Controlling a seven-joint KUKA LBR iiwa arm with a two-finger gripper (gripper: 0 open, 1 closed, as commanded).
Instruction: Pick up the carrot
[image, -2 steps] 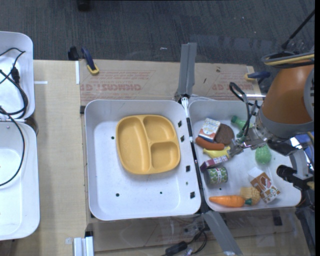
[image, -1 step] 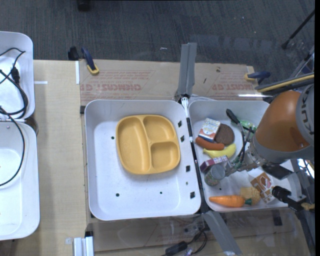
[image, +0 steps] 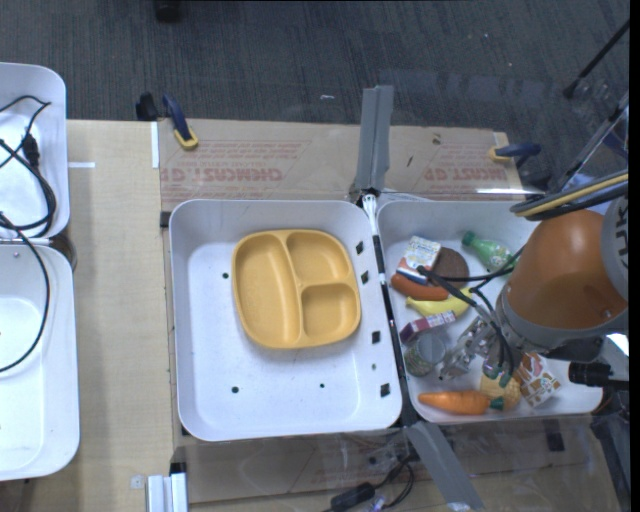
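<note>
Carrot (image: 456, 402) lies on its side along the lower edge of the right bin (image: 560, 408), in the lower right of the frame, its length running left to right with the thin tip toward the left. Just above it and to the right hangs the gripper (image: 478, 350), a tangle of metal parts beneath the orange band (image: 560, 275); whether its jaws stand wide or narrow I cannot tell from this slant.

A good pick likely means bringing the gripper down over the thicker middle of the carrot, jaws set across its width, not along it. The bin wall sits just beside the carrot's lower side, so one finger would have little room there; coming in slightly from the upper side may help.

Clutter is near: a small printed packet (image: 538, 380) to the carrot's right, a banana (image: 437, 306) and a red item above. These could be knocked or caught instead.

The left bin (image: 200, 340) holds a yellow divided plate (image: 296, 288), well apart.
</note>
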